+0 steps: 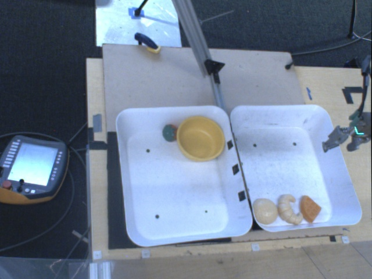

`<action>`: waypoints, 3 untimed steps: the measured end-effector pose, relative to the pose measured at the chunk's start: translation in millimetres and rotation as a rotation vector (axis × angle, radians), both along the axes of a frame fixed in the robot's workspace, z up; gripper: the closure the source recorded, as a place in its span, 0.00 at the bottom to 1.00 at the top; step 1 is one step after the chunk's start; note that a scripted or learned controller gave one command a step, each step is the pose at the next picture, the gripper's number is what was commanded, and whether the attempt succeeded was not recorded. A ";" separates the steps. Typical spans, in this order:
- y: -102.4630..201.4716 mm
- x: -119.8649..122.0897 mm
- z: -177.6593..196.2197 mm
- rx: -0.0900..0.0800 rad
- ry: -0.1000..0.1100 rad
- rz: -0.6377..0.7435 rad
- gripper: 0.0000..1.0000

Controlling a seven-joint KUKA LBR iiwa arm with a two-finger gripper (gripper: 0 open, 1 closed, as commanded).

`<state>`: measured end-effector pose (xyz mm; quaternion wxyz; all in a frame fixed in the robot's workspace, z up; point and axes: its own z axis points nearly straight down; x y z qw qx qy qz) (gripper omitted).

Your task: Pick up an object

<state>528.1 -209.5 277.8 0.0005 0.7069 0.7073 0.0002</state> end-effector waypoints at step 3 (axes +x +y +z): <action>5.0 -8.6 -121.0 0.001 0.004 0.000 0.00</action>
